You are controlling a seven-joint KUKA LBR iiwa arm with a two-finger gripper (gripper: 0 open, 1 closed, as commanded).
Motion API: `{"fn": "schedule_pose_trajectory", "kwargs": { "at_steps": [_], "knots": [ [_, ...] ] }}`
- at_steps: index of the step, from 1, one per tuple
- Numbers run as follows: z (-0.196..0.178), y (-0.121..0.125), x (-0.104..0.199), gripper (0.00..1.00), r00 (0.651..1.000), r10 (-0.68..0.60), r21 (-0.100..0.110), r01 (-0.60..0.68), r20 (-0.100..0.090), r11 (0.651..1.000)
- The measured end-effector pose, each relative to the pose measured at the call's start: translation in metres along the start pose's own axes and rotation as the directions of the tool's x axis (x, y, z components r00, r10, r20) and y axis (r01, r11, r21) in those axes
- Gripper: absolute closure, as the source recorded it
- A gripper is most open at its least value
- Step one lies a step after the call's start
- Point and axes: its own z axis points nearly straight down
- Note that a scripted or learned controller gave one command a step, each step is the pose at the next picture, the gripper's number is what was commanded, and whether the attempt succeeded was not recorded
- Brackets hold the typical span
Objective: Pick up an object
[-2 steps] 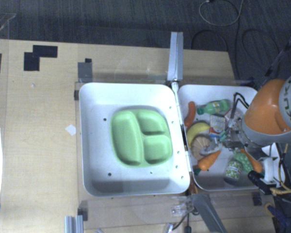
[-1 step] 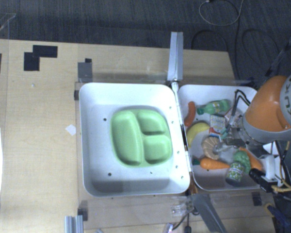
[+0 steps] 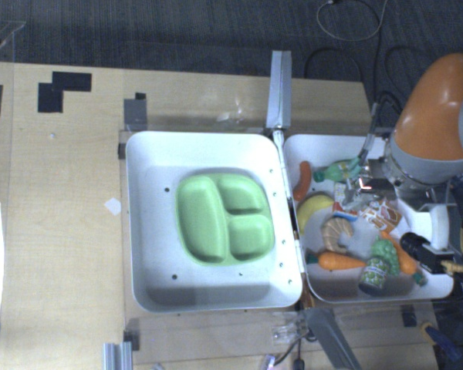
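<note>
A: Bins point(image 3: 139, 284): two. Tray point(image 3: 224, 214): one, green (left bin). Carrots point(image 3: 341, 262): two.

B: Gripper point(image 3: 360, 185)? Over right bin; nearer carrot lies just below it.

The arm point(image 3: 440, 114) is cut off by the right edge. It covers part of the right bin point(image 3: 293, 160). Items point(image 3: 355, 237) there overlap; several are possibly toy food, too small to identify.

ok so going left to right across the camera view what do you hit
black tape marks → left bin → green divided tray → metal divider post → right bin → carrot → broccoli → arm
</note>
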Motion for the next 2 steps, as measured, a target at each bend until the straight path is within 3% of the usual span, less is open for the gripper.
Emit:
{"fn": "schedule_pose_trajectory", "kwargs": {
  "at_steps": [2],
  "knots": [
    [-0.0166, 0.0039, 0.0016, 1.0, 1.0, -0.018, 0.002, 0.018, 0.003, 1.0]
  ]
}}
